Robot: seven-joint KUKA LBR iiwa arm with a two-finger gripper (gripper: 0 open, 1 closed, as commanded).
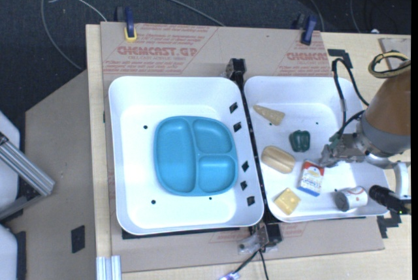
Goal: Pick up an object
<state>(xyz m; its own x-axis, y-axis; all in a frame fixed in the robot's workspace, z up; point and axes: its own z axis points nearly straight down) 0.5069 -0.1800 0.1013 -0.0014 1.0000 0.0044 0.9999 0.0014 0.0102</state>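
Now the grey two-finger gripper (328, 156) hovers low in the right white bin (287, 86); how wide it stands I cannot tell. Nearest, touching at its 7 o'clock, lies the small red-white-blue carton (311, 179), long axis running 12 to 6.

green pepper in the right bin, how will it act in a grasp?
The green pepper looks rounded and glossy, so it may slip or squirt out of a pinch. It sits apart from the other items, so a nudge would probably roll it across the right bin. Likely light for its size, if a plastic toy.
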